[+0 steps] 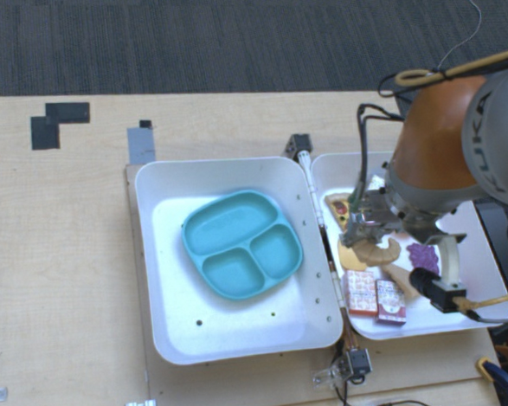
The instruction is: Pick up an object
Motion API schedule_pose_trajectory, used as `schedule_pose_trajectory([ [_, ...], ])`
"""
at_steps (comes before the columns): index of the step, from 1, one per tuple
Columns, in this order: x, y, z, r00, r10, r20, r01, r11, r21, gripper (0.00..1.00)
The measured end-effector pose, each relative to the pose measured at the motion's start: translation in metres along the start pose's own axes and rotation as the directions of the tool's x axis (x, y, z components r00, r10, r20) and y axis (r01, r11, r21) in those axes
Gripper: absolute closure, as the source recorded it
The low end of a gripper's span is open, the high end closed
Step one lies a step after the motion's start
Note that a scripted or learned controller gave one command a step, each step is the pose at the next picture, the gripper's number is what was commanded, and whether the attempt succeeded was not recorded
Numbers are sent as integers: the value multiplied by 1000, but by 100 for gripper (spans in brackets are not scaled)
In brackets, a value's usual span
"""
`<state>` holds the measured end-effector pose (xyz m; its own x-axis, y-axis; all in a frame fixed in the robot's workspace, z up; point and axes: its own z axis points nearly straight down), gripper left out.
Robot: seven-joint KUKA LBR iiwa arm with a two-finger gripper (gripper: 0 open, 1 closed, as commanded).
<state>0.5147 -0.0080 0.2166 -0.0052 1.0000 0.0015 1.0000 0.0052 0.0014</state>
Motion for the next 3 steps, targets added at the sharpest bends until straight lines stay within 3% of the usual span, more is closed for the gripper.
schedule_pose_trajectory([
  [1,28,7,27,1000,0,0,0,1000,2,100],
  [2,119,26,-23,1000,0,0,0,1000,0,100],
  [3,239,38,55,1000,0,0,0,1000,3,100],
])
